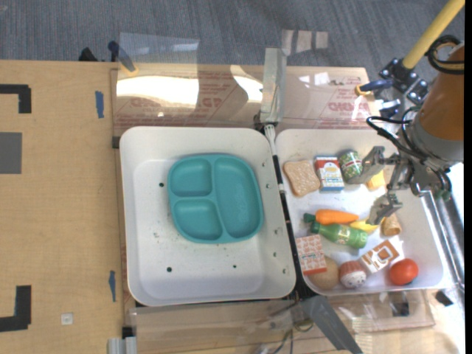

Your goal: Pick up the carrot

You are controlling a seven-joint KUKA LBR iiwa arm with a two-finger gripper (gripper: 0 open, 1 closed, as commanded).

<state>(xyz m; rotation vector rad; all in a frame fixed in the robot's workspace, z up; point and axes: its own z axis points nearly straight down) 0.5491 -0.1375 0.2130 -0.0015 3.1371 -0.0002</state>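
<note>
The carrot [335,217], orange with a darker tip, lies on its side in the middle of the right bin [435,257]. It touches a green bottle [341,234] just below it. My gripper [379,183] hovers to the carrot's right and slightly behind it, apart from it. Its two fingers are spread open, one fingertip [375,155] near a green can [350,165], the other near a small tan piece [391,226]. A yellow wedge [376,181] lies under the gap between them. Nothing is gripped.
The right bin also holds a bread slice [300,176], a red-and-white carton [329,173], a red box [312,253], a tomato [403,271] and several other toy foods. A teal divided plate [216,197] sits in the left bin [140,220].
</note>
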